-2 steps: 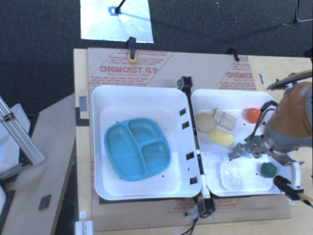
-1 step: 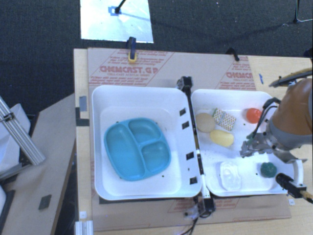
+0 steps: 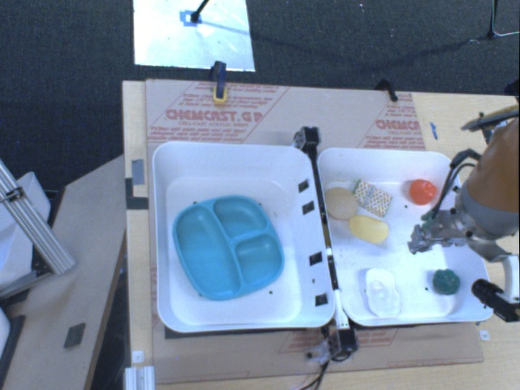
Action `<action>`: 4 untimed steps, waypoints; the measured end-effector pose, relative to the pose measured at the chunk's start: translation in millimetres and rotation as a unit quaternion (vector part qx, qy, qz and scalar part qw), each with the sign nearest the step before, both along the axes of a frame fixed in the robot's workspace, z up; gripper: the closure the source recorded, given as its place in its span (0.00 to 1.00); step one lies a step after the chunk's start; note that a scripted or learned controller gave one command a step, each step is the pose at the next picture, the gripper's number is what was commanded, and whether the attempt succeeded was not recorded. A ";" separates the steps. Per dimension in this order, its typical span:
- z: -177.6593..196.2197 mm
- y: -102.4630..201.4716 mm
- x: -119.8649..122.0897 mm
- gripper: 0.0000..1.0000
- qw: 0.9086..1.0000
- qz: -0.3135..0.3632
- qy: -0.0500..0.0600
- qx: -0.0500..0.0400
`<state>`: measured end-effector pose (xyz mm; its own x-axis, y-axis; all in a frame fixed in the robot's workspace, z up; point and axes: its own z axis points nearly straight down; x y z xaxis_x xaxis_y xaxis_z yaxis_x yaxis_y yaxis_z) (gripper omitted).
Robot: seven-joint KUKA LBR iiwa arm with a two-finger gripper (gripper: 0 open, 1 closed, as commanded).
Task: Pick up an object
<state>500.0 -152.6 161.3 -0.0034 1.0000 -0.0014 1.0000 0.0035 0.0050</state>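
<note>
The right bin holds several small objects: a tan round piece, a checkered packet, a yellow lump, an orange ball, a white object and a dark teal ball. My gripper hangs over the right part of this bin, between the orange ball and the teal ball, right of the yellow lump. Nothing shows between its fingers.
The left bin holds a blue divided plate. A black divider with clips runs between the bins. The arm's grey and orange body covers the right bin's far right edge. Cardboard lies under both bins.
</note>
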 end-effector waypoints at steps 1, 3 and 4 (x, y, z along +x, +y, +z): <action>52.8 -0.4 2.2 1.00 1.000 0.000 -0.001 0.000; 43.4 114.1 39.1 1.00 1.000 0.004 0.001 0.002; 42.4 172.9 62.6 1.00 1.000 0.004 0.001 0.002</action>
